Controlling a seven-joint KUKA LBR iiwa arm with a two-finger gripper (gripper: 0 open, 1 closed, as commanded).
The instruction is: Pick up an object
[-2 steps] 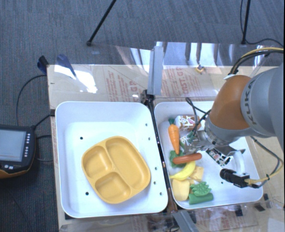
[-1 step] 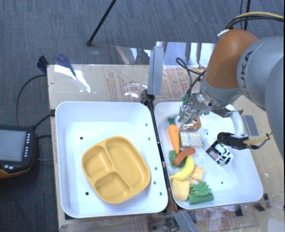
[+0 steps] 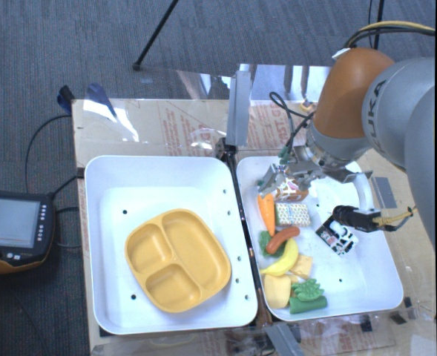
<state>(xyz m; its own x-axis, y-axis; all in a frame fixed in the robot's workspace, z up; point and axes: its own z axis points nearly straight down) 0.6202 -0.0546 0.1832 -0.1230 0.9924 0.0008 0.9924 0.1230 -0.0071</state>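
Step in hand: I hang my gripper (image 3: pixel 287 178) low over the far end of the right bin (image 3: pixel 374 284), just above the toy food pile; I judge this the approach, not yet a lift.
My grip: I cannot tell whether it is released or clenched (the wrist hides that part), and nothing shows as held.
Likely target: the carrot (image 3: pixel 267 212), lying in the right bin close to the wall shared with the left bin (image 3: pixel 110 199), just beneath my gripper.
Its long axis: runs roughly from far to near, with the green top at the far end and the tip pointing toward the near side.
Neighbours: a patterned block (image 3: pixel 292 213) just beside it, a sausage (image 3: pixel 282 238) and banana (image 3: pixel 285 259) nearer the front.
Next move calls for: a straight descent with the closing line set across the carrot's axis, clear of the block.
Elsewhere: a yellow divided plate (image 3: pixel 176 258) sits in the left bin.
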